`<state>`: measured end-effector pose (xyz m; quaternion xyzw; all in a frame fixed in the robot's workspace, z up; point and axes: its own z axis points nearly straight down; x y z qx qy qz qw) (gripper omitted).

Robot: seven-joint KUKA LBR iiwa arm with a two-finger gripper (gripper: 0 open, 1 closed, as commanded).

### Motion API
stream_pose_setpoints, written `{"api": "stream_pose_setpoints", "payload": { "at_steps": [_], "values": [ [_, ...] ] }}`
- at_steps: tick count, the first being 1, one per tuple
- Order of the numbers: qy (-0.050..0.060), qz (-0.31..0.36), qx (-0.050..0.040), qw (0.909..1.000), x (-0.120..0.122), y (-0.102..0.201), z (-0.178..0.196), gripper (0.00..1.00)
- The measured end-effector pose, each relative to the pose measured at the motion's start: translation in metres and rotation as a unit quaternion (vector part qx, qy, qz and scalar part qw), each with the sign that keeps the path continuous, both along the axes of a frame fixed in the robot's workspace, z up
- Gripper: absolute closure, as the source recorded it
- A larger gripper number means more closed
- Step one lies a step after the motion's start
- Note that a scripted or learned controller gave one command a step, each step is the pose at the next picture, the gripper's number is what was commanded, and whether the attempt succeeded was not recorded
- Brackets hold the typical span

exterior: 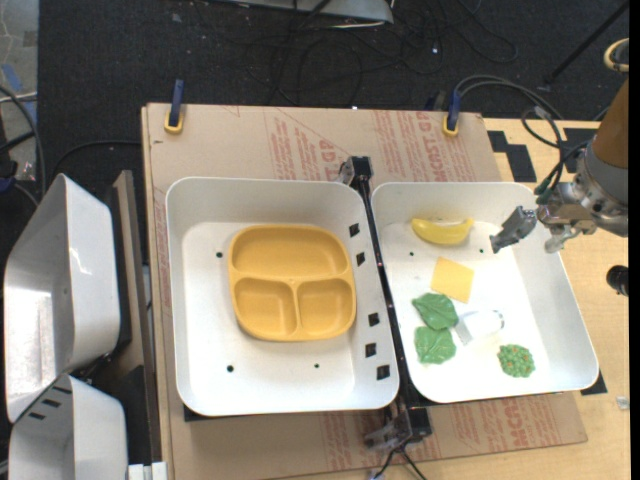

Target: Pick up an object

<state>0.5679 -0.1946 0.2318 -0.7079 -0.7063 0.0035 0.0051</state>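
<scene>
Gripper [522, 224] upper right of frame, finger state unclear; banana [442, 230] nearest, just left, long axis left-right

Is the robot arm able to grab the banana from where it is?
Probably yes. The banana lies alone near the back of the right bin, with nothing on top of it, and the gripper hangs just beside it over the same bin.

Red print on cardboard sheet [300, 133] — unreadable
</scene>
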Motion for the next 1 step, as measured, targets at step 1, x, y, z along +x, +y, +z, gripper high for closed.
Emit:
{"api": "stream_pose_setpoints", "payload": {
  "at_steps": [1],
  "values": [
    [-0.006, 0.002, -0.0013, 1.0, 0.0027, 0.0005, 0.0069, 0.0]
  ]
}}
